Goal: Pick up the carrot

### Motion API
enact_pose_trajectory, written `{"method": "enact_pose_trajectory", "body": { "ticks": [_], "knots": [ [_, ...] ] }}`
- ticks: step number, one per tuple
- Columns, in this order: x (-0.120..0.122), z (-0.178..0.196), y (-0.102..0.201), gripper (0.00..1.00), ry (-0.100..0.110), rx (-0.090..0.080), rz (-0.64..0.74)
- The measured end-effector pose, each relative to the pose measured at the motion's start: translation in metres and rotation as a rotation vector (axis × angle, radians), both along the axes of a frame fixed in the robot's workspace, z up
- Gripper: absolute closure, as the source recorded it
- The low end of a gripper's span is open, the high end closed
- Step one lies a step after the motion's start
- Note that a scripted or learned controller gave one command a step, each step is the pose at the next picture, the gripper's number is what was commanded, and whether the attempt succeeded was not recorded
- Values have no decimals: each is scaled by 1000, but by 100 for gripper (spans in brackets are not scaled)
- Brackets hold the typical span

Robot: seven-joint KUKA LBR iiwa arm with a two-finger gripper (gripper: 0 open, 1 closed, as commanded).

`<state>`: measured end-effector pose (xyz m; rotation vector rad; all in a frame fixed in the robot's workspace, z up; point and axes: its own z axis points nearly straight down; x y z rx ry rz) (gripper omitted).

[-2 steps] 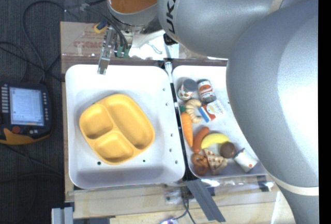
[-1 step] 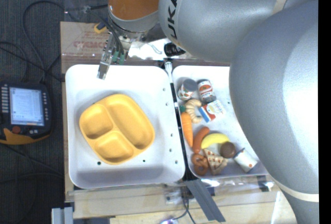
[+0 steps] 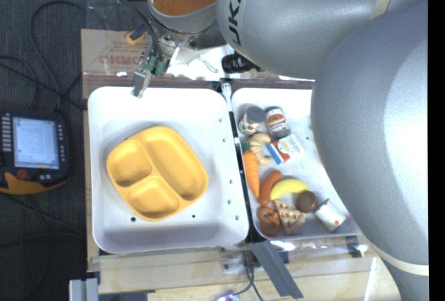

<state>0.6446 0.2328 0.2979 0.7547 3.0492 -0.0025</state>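
The carrot (image 3: pixel 251 172) is orange with a green top. It lies lengthwise against the left wall of the right bin (image 3: pixel 306 99), among other toy food. My gripper (image 3: pixel 141 84) hangs over the far left corner of the left bin (image 3: pixel 104 153), well away from the carrot and across the divider between the bins. Nothing is seen in it. The big grey arm covers the right side of the right bin.
A yellow divided plate (image 3: pixel 156 172) lies in the left bin. Around the carrot sit a small can (image 3: pixel 277 121), a banana (image 3: pixel 288 188), a red sausage (image 3: pixel 270 179), a pizza slice (image 3: pixel 286 215) and other small items. A teach pendant (image 3: pixel 33 151) lies on the floor at left.
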Motion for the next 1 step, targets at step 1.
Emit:
{"method": "enact_pose_trajectory", "body": {
  "ticks": [1],
  "knots": [
    [-48, -19, 1, 100, 4, -1, -86]
  ]
}}
